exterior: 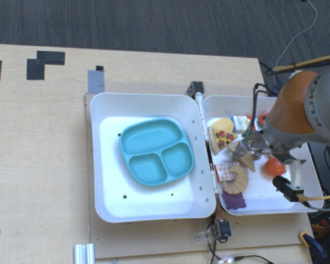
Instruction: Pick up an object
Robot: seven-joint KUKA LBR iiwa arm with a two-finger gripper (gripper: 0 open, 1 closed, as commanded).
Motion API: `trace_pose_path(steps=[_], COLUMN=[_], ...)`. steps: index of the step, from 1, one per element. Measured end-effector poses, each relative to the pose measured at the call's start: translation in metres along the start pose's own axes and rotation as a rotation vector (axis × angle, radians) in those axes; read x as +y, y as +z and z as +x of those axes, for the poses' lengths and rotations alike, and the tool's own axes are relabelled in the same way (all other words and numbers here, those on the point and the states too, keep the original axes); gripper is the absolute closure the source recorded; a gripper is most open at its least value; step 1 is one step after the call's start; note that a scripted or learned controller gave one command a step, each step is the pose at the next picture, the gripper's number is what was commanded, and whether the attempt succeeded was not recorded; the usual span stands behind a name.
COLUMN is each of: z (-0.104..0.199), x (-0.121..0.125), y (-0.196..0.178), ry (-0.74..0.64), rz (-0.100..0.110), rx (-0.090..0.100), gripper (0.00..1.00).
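While arm hangs over right bin (pixel 313 198) clutter — pincer (pixel 252 147) state unclear.

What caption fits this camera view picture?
Robot arm reaches over the toy-filled right bin; a blue plate sits in the left bin.

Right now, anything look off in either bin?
Nothing spilled or damaged. The blue divided plate sits skewed in the left bin. The toys lie jumbled along the right bin's left side, under the arm.
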State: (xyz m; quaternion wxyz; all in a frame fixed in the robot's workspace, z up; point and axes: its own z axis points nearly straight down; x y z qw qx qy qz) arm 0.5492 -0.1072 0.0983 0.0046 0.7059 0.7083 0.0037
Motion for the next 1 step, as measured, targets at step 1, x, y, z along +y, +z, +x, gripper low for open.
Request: trace_pose_path(steps=[1], z=[0.0689], x=[-0.0157], y=[-0.0872], ry=[-0.002], rz=[0.008], rx=[0.003], gripper=[1.0])
